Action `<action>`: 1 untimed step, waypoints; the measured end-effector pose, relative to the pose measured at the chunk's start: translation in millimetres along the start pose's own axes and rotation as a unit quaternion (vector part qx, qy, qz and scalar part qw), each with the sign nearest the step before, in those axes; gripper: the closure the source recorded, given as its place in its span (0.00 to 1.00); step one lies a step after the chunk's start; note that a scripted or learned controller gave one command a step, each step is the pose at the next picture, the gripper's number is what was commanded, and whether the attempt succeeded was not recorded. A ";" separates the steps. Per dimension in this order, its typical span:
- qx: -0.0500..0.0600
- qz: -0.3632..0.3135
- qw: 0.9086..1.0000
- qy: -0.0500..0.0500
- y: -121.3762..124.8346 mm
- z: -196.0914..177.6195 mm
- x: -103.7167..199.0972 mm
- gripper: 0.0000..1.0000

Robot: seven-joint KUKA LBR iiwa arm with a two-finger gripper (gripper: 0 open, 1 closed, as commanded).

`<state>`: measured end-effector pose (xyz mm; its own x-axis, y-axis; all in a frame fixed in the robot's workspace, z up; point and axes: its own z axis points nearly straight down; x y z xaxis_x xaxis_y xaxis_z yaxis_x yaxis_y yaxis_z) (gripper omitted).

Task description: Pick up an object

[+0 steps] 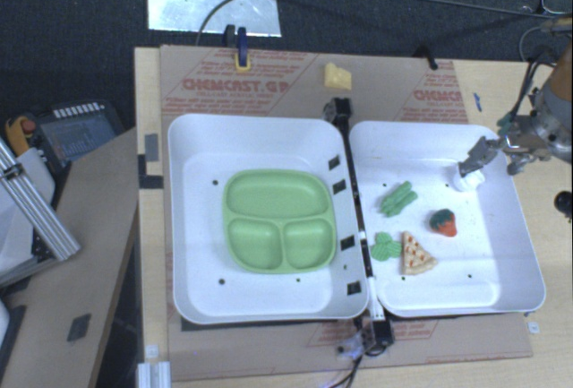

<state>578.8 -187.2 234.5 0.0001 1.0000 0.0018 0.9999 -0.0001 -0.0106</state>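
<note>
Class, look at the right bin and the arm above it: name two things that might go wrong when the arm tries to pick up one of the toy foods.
1. The pizza slice lies touching the small green piece, so a grab there may catch both or nudge one away.
2. The gripper hovers by the right bin's far corner over a small white object, apart from the strawberry and the green vegetable; descending here may miss them.
</note>
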 end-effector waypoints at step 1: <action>-0.006 -0.002 1.000 -0.001 2.4 -7.3 0.8 0.00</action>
<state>581.2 -186.3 241.8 -0.0033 1.0000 -0.0003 1.0000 0.0033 0.0010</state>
